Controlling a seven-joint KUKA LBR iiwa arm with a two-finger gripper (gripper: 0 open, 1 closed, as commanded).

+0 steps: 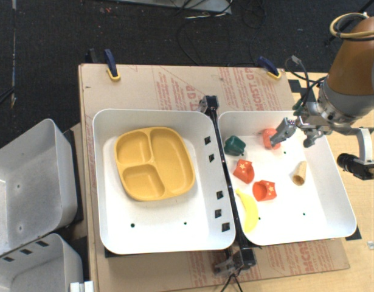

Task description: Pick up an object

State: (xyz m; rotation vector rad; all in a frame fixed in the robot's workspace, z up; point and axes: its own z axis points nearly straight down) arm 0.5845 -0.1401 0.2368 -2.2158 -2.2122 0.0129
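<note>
My gripper (299, 134) hangs over the far right part of the right bin (332, 224), its two fingers spread open with nothing between them. Its left finger tip is next to a small red object (270, 138). In the same bin lie a dark green piece (235, 145), a red block (244, 171), an orange-red piece (265, 190), a tan cone (298, 173) and a yellow banana (248, 210).
The left bin (107, 224) holds a yellow divided plate (154, 162). A black divider with clips runs between the bins. A white tub (28, 175) stands off the bench at the left. Cables lie on the dark floor behind.
</note>
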